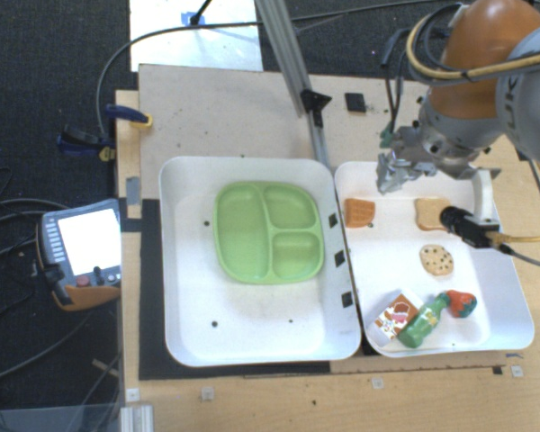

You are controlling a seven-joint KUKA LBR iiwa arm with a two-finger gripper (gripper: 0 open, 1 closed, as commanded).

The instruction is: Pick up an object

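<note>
Gripper [391, 176] sits over the right bin's [513, 313] far-left corner, nothing between its fingers; whether they are parted or closed, I cannot tell. Nearest object: orange toast piece [359, 212], just below it (second toast slice [429, 213], cookie [436, 259] further right). Green divided plate [270, 232] lies in the left bin [184, 277].

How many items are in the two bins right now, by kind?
Green divided plate: 1
Toast-like slices: 2
Cookie: 1
Small snack packet: 1
Green bottle: 1
Red and green piece, strawberry-like: 1
Total: 7
</note>
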